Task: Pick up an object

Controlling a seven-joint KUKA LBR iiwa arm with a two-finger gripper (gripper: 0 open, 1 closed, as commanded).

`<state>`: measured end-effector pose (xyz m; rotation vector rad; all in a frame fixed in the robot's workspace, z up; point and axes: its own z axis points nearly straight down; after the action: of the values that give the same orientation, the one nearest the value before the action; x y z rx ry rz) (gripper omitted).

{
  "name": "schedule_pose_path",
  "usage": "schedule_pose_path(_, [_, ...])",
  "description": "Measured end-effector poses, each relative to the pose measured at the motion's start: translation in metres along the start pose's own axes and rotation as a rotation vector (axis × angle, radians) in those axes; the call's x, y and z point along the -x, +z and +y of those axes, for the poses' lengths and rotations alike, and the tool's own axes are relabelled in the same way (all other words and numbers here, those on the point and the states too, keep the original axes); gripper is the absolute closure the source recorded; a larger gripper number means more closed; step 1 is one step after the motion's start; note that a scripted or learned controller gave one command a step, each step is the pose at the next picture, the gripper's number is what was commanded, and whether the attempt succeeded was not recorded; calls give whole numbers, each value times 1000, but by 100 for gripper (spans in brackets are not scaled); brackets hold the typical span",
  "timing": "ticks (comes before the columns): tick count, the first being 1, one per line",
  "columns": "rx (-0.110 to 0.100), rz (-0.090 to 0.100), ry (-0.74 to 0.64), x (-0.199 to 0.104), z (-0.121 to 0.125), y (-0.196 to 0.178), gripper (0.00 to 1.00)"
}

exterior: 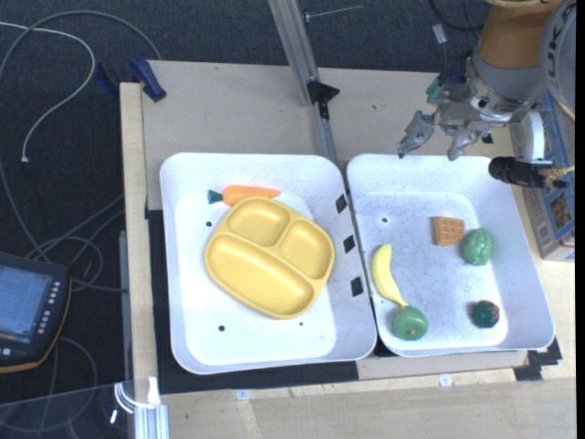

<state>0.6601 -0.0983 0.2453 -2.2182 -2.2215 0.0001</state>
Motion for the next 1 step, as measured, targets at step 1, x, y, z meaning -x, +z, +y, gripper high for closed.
schedule_pose_path(1, [0,0,0,0,0,0,0])
